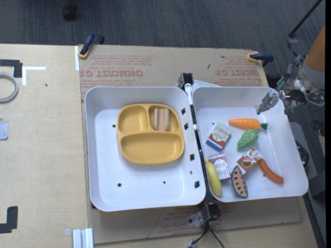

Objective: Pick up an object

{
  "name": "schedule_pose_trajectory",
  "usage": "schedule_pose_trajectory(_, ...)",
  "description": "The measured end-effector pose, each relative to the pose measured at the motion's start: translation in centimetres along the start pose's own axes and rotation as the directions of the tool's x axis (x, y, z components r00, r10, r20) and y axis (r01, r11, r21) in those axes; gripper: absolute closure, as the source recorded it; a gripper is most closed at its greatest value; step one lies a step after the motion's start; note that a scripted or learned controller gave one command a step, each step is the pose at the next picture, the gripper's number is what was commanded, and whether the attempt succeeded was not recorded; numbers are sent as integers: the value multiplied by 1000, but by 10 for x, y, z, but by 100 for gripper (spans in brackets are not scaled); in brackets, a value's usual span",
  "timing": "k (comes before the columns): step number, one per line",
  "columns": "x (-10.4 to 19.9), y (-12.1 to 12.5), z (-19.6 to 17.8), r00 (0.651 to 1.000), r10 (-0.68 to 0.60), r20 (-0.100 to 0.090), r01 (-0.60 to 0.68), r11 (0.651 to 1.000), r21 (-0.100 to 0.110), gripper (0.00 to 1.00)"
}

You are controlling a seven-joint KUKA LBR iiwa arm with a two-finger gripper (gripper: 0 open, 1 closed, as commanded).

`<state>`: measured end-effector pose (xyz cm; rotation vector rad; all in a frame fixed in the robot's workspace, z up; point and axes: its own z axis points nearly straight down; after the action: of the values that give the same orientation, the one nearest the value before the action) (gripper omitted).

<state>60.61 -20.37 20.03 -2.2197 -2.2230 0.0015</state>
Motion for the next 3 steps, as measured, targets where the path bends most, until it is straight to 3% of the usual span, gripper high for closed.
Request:
schedule_pose_trajectory(1,49,44,108,981,-195,0,195,981,-1,0)
schedule_pose_trajectory(2,51,15,107,881,-473,1,473,881,-2,0)
schedule_pose_trajectory(3,51,15,98,882,-471,2,471,882,-3,100)
